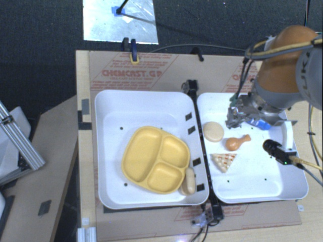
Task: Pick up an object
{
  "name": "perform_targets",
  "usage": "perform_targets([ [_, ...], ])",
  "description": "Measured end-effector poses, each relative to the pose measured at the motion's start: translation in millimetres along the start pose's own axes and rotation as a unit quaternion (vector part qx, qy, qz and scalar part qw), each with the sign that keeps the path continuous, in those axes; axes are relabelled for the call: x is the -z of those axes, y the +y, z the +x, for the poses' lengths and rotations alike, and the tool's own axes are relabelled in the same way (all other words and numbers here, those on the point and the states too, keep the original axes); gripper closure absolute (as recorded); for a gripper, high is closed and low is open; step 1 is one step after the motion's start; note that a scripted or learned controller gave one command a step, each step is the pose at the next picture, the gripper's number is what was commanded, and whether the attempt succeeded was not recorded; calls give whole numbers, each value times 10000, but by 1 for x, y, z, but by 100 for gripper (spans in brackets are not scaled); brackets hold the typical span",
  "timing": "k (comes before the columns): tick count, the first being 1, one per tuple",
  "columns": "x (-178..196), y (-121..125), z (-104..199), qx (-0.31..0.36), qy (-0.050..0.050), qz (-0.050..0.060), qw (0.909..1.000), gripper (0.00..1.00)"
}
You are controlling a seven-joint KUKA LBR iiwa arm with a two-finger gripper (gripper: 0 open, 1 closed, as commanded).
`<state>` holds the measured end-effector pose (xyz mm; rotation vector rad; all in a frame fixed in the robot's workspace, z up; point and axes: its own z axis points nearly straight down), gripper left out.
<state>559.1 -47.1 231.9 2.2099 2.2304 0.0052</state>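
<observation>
In the right bin (252, 188) lie a round beige cookie (213, 131), an orange-brown chicken drumstick (236, 142) and a pizza slice (223, 161). My gripper (235, 120) hangs low over the bin's back part, just right of the cookie and above the drumstick. A blue object (261, 123) shows beside the wrist. I see nothing between the fingers.
The left bin (111, 135) holds a yellow divided tray (155, 159) with a pale bread roll (189, 180) at its right corner. A black divider (199, 140) runs between the bins. A clamp (133, 51) sits on the cardboard behind.
</observation>
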Motion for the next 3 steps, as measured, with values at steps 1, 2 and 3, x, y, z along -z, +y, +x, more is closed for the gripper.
perform_targets([
  [1, 8, 11, 50, 2, 3, 7, 10000, 100],
  [2, -7, 19, 97, -6, -1, 10, 10000, 100],
  [3, -14, 37, 156, -1, 2, 3, 10000, 100],
])
